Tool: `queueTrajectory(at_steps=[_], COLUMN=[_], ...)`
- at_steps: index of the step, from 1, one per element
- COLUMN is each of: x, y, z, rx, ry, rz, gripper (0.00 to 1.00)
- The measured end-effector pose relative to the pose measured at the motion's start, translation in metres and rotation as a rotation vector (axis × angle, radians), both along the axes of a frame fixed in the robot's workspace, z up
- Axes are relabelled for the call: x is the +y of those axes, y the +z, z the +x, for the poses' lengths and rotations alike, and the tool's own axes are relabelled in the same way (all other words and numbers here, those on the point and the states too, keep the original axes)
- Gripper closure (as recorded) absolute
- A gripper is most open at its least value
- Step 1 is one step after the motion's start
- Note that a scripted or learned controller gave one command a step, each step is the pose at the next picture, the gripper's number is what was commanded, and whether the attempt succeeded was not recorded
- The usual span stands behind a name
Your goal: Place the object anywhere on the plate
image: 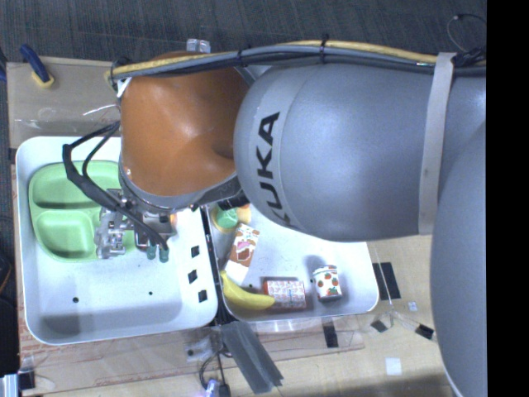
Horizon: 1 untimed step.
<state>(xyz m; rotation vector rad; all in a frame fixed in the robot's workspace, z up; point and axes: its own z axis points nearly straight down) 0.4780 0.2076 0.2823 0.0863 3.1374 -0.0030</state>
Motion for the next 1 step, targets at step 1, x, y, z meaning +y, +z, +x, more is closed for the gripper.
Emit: queueTrajectory(at_steps=[1], x=[0.0001], y=[0.0000], z=[-0.0001], rx=[0.000], ry=[0.000], rz=[0.000], gripper=[0.00])
